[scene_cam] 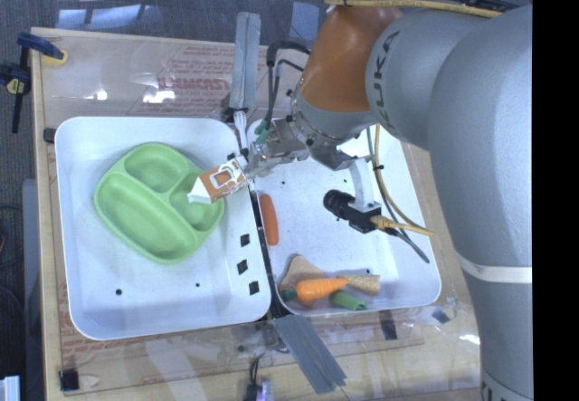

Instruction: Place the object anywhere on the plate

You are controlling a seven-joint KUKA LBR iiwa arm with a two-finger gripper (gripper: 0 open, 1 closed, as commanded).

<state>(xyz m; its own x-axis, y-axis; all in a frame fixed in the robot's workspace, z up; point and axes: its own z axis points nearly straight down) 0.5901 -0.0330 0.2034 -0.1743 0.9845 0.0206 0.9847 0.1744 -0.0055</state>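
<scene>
A green divided plate (pixel 154 205) lies in the left white bin (pixel 90 300). A small orange-and-white carton (pixel 220 182) hangs tilted over the plate's right rim, above its right-hand compartment. My gripper (pixel 239 168) reaches in from the right across the wall between the bins, and its fingertips are shut on the carton's upper right end. The grey arm with its orange band (pixel 348 55) covers the upper part of the right bin.
The right bin (pixel 407 254) holds a thin orange stick (pixel 269 218) next to the dividing wall. At its front edge lie a carrot (pixel 317 289), a green piece (pixel 348 301) and a tan wedge (pixel 303 268). A black cable fitting (pixel 351 209) hangs off the arm.
</scene>
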